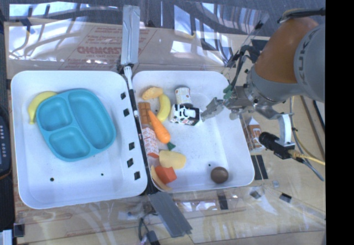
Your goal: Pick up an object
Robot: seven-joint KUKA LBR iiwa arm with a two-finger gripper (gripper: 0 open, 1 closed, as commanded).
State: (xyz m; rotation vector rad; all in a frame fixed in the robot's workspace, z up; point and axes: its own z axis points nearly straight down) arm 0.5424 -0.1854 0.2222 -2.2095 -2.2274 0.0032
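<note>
Tool low over right bin, tip just beside the black-and-white cow toy; cannot tell how it is set. Carrot, banana, brown ball lie nearby. Left bin holds blue plate.

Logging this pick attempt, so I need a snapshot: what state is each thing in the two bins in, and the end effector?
Tray: flat in left bin, compartments bare.
Left banana: tucked against tray's edge.
Right banana: lying flat in right bin.
Carrot: lying flat, apart from the end effector.
Cow toy: on its side.
Brown ball: resting near front wall.
End effector: low over right bin beside cow toy, holding nothing visible.
</note>
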